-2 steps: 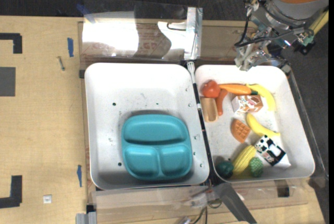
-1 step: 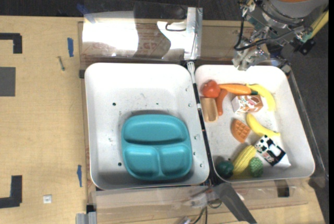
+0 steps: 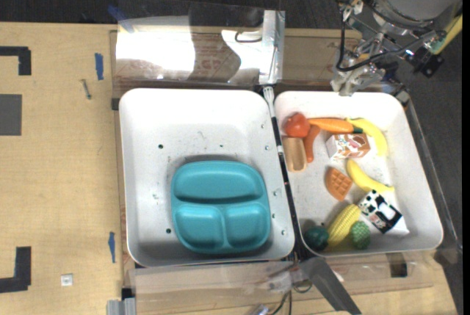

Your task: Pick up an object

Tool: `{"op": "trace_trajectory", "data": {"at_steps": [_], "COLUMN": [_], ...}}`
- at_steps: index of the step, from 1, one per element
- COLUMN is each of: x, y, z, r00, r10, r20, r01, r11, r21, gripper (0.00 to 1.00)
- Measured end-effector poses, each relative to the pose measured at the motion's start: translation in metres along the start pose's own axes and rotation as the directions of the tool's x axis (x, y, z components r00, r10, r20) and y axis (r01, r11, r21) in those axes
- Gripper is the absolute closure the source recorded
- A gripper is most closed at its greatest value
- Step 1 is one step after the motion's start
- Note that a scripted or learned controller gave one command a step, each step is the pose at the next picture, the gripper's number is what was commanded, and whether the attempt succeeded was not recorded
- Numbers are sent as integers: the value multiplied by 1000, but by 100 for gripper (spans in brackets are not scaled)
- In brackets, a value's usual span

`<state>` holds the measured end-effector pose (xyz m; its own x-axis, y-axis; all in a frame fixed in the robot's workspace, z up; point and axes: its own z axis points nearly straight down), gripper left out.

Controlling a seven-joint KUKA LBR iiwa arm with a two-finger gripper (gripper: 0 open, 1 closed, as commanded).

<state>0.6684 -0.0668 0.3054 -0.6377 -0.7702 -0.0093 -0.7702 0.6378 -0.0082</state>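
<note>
- Grey arm with orange band sits at top right; its two-finger gripper (image 3: 351, 80) hovers over the far rim of the right white bin (image 3: 422, 181), holding nothing. Can't tell whether the fingers are apart or together, too small and cluttered.
- Step in hand, my read: approach, nothing grasped yet.
- Candidate objects all lie in the right bin: orange plastic carrot (image 3: 330, 125), red toy tomato (image 3: 296, 125), yellow plastic banana (image 3: 372, 136), small printed carton (image 3: 349, 147), toy hot dog (image 3: 294, 153), waffle-like orange piece (image 3: 338, 183), yellow toy corn cob (image 3: 344, 223), black-and-white box (image 3: 381, 211).
- Carrot is nearest the gripper, lying flat, long and thin, touching the tomato and close to the banana.
- To do it well: come straight down, close across the carrot's narrow width, stay clear of the neighbours and the bin wall.
- Left white bin (image 3: 139, 122) holds a teal divided plastic tray (image 3: 219, 205); not needed.
</note>
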Motion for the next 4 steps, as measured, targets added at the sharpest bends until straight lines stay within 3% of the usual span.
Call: {"op": "trace_trajectory", "data": {"at_steps": [1,2,3,4], "x": [-1,-1,30,79], "y": [1,1,-16,34], "z": [3,3,173,206], "r00": [990,990,992,999], "r10": [-142,-142,-126,-45], "r20": [-1,-1,-2,5], "r01": [142,142,126,45], "r11": [990,990,992,999], "r21": [-2,-3,-5,16], "gripper": [100,0,0,0]}}
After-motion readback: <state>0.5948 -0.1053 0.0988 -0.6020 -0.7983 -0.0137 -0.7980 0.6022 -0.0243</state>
